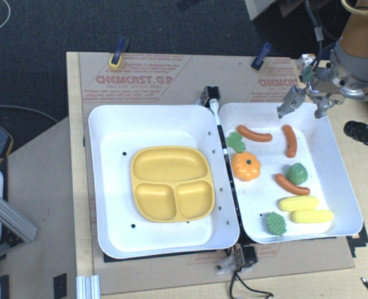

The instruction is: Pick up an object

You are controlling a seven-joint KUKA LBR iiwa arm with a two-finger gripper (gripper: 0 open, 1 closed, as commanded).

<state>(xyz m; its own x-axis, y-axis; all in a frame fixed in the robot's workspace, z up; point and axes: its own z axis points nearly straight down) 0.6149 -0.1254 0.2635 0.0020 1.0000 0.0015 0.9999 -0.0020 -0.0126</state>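
1. End effector point(305, 103): at the upper right of the frame, hanging over the far rim of the right bin point(343, 167). Its two fingers stand spread apart with nothing between them; the orange band of the arm shows above it.
2. Right bin contents, right of centre in the frame: two toy sausages near the top, one lying crosswise point(254, 134) and one lengthwise point(289, 141); a third sausage point(291, 184) lower down, touching a green round vegetable point(297, 172); an orange toy pumpkin point(246, 166) with a green leafy piece point(236, 142) just above it by the left wall; two yellow corn cobs point(304, 209) side by side near the bottom; a green broccoli floret point(275, 223) at the lower left of them.
3. Left bin point(106, 167): at frame centre, bearing a yellow three-compartment plate point(171, 184).
4. Likely target: the lengthwise sausage lies nearest the end effector and apart from its neighbours, so it is judged the easiest pick.
5. Handling, as a judgement: the toys look like light, hollow moulded plastic, stiff and smooth. A rounded sausage may roll or squirt out of a pinch; closing across its narrow middle, fingers set crosswise to its length, seems safest.
6. Worktop point(171, 80): a board printed with red lettering, held by clamps at the top edge.
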